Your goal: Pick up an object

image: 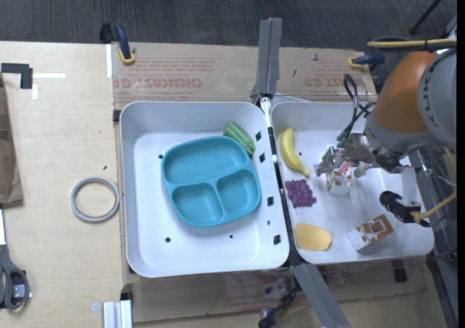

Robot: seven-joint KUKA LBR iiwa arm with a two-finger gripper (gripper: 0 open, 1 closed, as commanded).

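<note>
End effector over right bin, beside curved banana.

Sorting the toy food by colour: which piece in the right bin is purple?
The grapes, between the yellow banana and the yellow-orange piece.

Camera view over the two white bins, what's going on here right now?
The grey KUKA arm with the orange band reaches into the right white bin, its gripper low over a small white and red object. Nearby lie a yellow banana, purple grapes, a yellow wedge and a brown and white carton. The left white bin holds a blue divided plate.
</note>
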